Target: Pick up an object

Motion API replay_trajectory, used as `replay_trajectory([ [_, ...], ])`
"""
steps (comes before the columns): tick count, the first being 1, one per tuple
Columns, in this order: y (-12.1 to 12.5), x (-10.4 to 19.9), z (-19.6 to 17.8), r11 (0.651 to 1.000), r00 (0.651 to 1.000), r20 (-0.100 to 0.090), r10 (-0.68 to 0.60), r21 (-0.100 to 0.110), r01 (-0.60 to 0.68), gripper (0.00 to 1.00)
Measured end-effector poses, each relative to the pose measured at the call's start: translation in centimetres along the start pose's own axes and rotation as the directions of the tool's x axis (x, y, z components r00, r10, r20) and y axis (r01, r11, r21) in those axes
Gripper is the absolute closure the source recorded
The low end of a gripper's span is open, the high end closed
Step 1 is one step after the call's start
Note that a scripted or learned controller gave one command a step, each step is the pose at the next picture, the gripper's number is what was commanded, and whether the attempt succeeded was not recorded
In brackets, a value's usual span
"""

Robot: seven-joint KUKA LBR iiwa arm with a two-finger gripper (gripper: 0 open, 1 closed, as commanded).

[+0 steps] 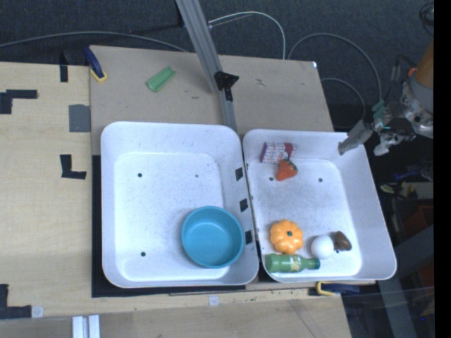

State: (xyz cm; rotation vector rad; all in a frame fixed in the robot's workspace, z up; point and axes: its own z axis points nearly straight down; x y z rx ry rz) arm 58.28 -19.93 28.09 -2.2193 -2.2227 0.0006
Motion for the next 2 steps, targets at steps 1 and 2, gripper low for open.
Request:
replay_trajectory([
  [1,0.0,0.0,0.0,1.0,1.0,0.0,0.0,0.0,0.0,0.0],
  [2,0.0,-0.6,6.2,1.0,1.0,0.0,0.0,0.007,0.0,0.0],
])
